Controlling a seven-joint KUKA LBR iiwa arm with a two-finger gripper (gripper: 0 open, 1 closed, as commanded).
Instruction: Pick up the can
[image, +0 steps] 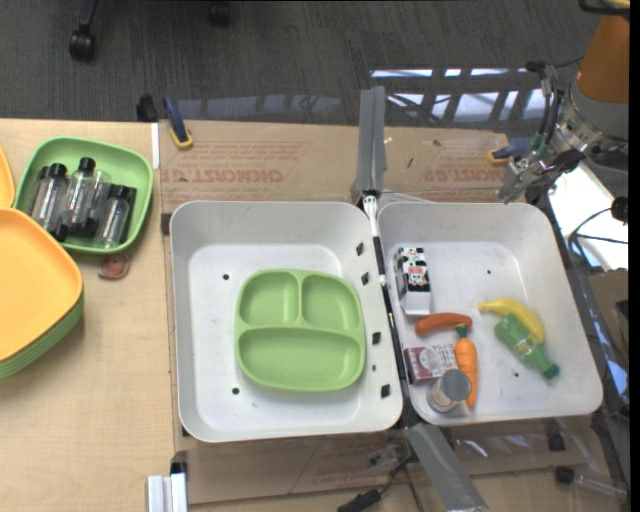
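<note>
One can stands in the right bin's near-left corner, touching a carrot and a small carton. The pincer hangs well apart beyond the far rim, holding nothing; its opening I cannot tell. Best descend vertically, clear of the carrot. Cardboard reads "CHEMCAST", inverted.

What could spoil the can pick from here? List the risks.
1. The can sits in the right bin's near corner, touching the carrot and the carton; the pincer may snag either.
2. The bin wall beside the can leaves little room to close.
3. The pincer is at the far corner, so the approach crosses the banana.
</note>
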